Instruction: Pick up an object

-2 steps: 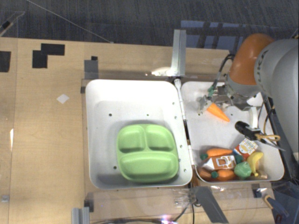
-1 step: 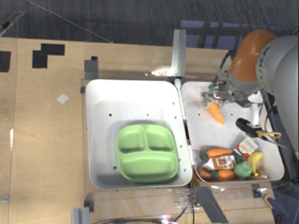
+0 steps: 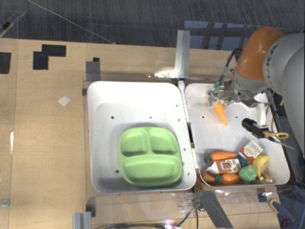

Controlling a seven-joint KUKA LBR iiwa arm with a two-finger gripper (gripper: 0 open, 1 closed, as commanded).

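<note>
My gripper (image 3: 218,99) hangs over the far part of the right bin (image 3: 205,128), reaching in from the right. A small orange carrot (image 3: 220,115) sticks out from between its fingers, wide end up at the fingertips and point slanting down to the right. The fingers are shut on the carrot's top. I cannot tell whether the carrot's tip touches the bin floor.
A pile lies in the right bin's near corner: an orange bottle (image 3: 228,166), orange pieces (image 3: 222,155), a green lump (image 3: 248,174), a banana (image 3: 260,165) and a small red-and-white carton (image 3: 251,150). A green divided plate (image 3: 150,155) lies in the left bin (image 3: 109,104).
</note>
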